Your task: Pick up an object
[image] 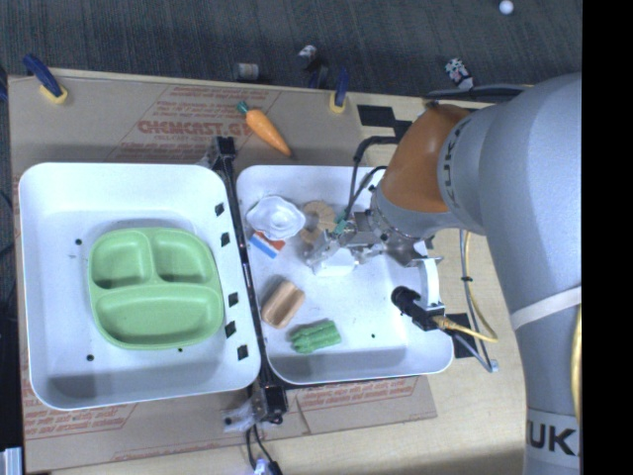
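Tool (324, 250) low in the right bin (396, 359), near its centre; whether it is spread or pressed together cannot be told, the wrist hides it. Nothing seen gripped.

Left bin (59, 191): one green divided plate (154, 287), three compartments, lying flat at centre.

Right bin, left to right: tan bread-like roll (282, 303) at 8 o'clock from the tool; green ridged vegetable piece (315, 336) at 6 o'clock, near the front wall; clear crumpled plastic cup (275, 218) at 10 o'clock, a small red-and-blue item (262, 243) just beside it; round tan object (318, 216) at 12 o'clock, partly hidden by the tool.

On the tabletop (119, 117) beyond the bins, an orange carrot (265, 130) at 11 o'clock.
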